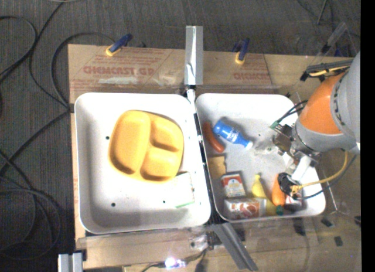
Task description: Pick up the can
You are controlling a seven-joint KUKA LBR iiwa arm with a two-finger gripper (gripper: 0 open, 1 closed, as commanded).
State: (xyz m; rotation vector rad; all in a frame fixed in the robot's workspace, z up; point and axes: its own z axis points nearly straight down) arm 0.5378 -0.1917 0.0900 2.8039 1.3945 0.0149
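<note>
Lying untouched near the right bin's (205, 165) front wall, the can (245, 208) remained unpicked; the claw's (280, 142) state was unclear.

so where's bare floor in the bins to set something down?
Left bin: strip along its near edge, below the yellow tray. Right bin: far strip above the blue bottle. Crowded: its near edge, with can, carton, banana and the arm.

Arm (337, 112) cut off at right edge.
</note>
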